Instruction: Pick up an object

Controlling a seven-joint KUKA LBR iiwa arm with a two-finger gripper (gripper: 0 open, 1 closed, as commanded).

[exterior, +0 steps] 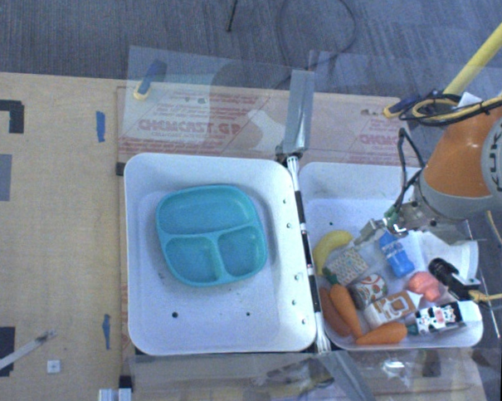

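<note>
Several toys (396, 306) under the arm (460, 175)

Red print on the clear plastic sheet (207, 110) behind the bins, reads roughly "CHEMCAST GP", partly washed out by glare. Same red print repeats on the sheet's right part (378, 136), too faint to read. Arm's orange band (460, 159) has dark letters at the picture's right edge, cut off, looks like "KU". Small cartons (379, 299) in the right bin (351, 187) carry printed patterns, too small to read.
</note>
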